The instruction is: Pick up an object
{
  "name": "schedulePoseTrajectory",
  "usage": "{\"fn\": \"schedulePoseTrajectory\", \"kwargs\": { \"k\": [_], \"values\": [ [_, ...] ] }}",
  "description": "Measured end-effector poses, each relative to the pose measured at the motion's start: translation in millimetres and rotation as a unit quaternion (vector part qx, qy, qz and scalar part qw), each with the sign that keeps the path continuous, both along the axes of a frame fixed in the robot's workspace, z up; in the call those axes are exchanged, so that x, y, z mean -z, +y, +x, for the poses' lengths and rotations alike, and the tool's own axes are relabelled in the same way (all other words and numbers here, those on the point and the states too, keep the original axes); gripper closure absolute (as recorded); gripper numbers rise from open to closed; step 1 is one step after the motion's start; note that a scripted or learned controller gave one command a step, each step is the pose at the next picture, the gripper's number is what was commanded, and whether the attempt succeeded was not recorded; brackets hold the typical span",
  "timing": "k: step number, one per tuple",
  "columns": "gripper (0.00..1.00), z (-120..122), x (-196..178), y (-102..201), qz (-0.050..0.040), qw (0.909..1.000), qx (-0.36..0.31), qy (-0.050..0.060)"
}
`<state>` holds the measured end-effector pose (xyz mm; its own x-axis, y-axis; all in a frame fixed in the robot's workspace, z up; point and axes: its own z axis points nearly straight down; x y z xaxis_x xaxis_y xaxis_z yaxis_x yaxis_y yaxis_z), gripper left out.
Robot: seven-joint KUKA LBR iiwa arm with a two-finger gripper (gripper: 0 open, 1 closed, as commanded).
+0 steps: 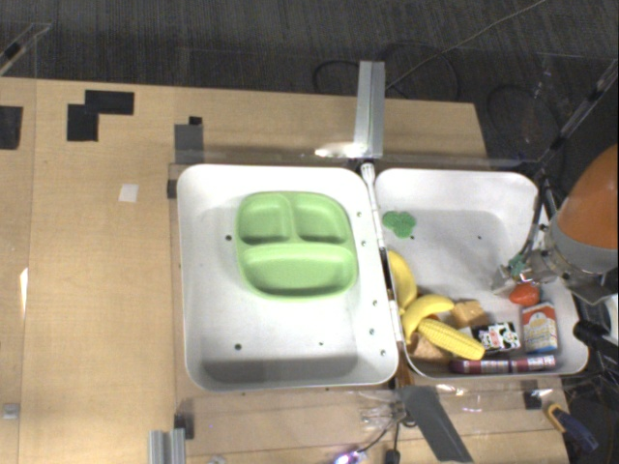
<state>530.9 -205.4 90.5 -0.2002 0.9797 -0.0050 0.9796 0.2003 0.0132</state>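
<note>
My gripper (519,271) hangs low over the right side of the right bin (455,196), below the arm's orange band (592,209). A small red object (525,294) lies right under the gripper, touching or nearly touching it. Just to its right stands a small orange-and-white carton (540,328). Along the bin's front lie two bananas (414,303), a yellow corn cob (449,337), a brown chunk (469,313), a black-and-white card (498,336) and a dark red marker (501,363). A small green piece (398,223) rests near the bin's back left.
The left bin (208,259) holds a green divided plate (293,243). A metal post (370,104) rises behind the wall between the two bins. Cables trail over the dark floor at the back right.
</note>
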Motion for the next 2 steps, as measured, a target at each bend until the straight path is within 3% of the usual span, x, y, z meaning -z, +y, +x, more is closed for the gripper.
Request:
{"fn": "schedulePoseTrajectory", "kwargs": {
  "k": [1, 2],
  "values": [
    [1.00, 54.4, -78.0, 38.4, 0.0003, 0.9997, -0.024, 0.003],
    [1.00, 44.4, -108.7, -0.1, -0.0018, 0.9896, -0.144, 0.003]
  ]
}}
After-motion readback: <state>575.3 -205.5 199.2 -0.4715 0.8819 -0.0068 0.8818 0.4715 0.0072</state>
